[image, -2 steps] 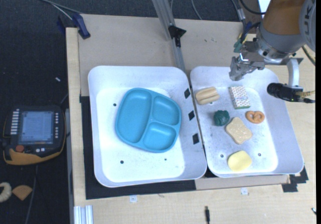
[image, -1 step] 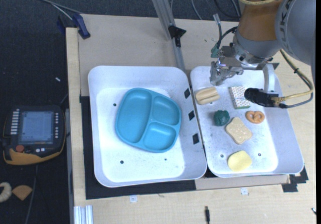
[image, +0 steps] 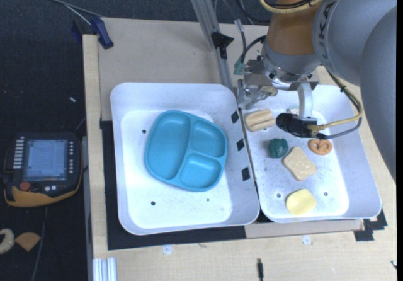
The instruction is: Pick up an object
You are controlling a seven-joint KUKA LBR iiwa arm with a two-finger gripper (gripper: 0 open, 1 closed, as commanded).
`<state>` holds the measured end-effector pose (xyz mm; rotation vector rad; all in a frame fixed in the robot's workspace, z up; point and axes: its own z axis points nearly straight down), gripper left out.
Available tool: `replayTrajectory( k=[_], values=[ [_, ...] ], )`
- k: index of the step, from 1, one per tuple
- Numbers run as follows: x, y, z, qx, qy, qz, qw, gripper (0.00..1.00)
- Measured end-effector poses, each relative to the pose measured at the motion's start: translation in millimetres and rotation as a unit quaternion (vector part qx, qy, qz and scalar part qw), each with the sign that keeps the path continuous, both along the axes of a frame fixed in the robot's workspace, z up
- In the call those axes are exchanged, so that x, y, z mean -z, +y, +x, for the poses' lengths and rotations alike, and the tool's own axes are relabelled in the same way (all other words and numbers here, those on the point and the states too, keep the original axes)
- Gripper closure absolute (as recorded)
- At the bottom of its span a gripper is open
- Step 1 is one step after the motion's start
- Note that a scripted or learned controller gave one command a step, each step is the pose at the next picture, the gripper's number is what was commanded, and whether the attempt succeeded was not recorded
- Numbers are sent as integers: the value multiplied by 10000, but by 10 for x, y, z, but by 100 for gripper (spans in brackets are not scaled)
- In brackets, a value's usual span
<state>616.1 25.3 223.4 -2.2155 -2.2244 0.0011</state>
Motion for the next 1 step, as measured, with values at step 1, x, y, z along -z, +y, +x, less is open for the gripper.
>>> replayTrajectory(
  k=[1],
  values=[
    [-91, 600, -116, -11, -8, 7, 10000, 100]
  ],
)
